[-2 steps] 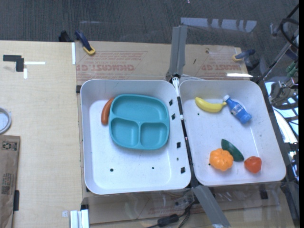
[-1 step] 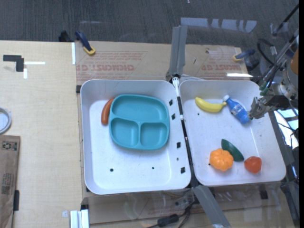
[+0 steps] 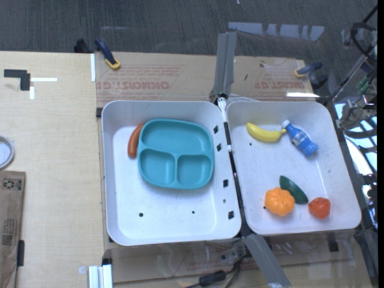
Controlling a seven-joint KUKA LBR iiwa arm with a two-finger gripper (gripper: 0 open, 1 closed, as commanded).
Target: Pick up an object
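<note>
The left bin holds a teal three-part plate, with an orange sausage lying against the plate's left rim. In the right bin a yellow banana lies at the back, and a small blue bottle rests just right of it, touching its tip. Toward the front sit an orange round fruit, a dark green piece touching its upper right, and a red tomato.
Cardboard lies behind the bins, held by blue clamps. A grey divider post rises at the back between the bins. A tape roll and a brown bag lie on the wooden bench at left. Cables and frame parts crowd the right edge.
</note>
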